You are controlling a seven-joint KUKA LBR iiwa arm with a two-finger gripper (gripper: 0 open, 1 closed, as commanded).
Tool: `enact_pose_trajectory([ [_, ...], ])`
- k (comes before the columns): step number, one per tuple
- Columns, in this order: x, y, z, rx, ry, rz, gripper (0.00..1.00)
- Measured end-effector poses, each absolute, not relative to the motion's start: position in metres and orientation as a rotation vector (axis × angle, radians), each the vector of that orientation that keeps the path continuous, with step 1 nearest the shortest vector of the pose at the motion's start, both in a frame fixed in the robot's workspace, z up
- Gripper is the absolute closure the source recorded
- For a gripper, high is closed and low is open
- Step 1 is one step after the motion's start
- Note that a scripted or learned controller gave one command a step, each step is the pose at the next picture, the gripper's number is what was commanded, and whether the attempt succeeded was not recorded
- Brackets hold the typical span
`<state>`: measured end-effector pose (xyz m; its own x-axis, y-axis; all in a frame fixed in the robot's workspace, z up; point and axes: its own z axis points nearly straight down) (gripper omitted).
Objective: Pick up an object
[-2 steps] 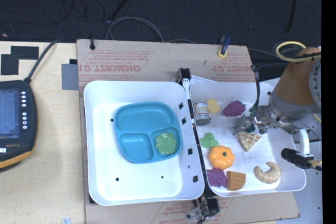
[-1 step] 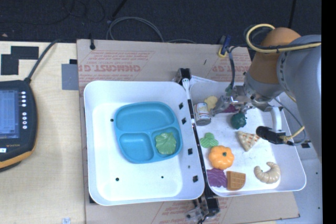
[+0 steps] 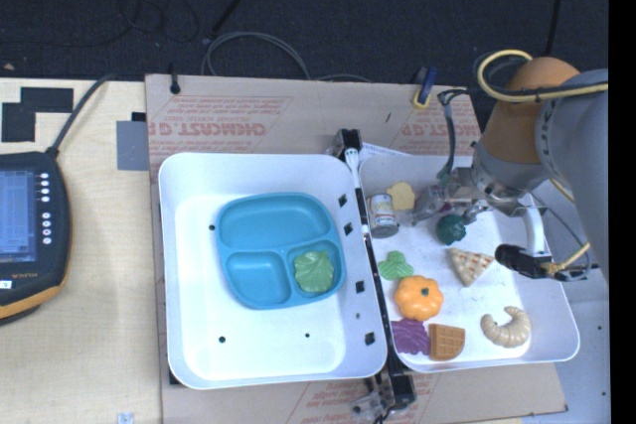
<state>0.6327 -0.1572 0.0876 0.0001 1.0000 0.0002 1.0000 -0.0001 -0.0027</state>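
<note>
Nearest to me, along the front edge of the right bin (image 3: 556,338), I see a purple toy (image 3: 408,337) at the front left corner, a brown waffle-like piece (image 3: 446,342) touching it, and a tan croissant (image 3: 506,327) toward the front right. Just behind them sits an orange pumpkin (image 3: 418,297), with a green leafy piece (image 3: 395,265) beside the bin's left wall and a pizza slice (image 3: 469,264) near the middle. Further back, a small metal can (image 3: 383,213) stands against the left wall, and a pale yellow piece (image 3: 401,196) lies just behind it.

My gripper (image 3: 449,211) hangs over the back half of this bin, right above a dark green ball-shaped toy (image 3: 451,229). That toy seems to sit at the fingertips, but I cannot tell whether it is actually between them, nor how the fingers are set, as the wrist hides them. The grey arm (image 3: 566,134) with its orange band comes in over the bin's back right corner.

On my left, the left bin (image 3: 189,333) carries a blue divided tray (image 3: 273,248) near its middle. A light green lettuce-like toy (image 3: 314,270) lies in the tray's small front right compartment. Both bins rest on a cardboard sheet (image 3: 268,119), and a teach pendant (image 3: 25,223) lies on the bench well to the left.
</note>
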Motion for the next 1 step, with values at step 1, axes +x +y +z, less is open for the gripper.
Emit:
enact_pose_trajectory([
  [1,0.6434,-0.1313,0.0872,-2.217,-2.220,0.004,0.00],
])
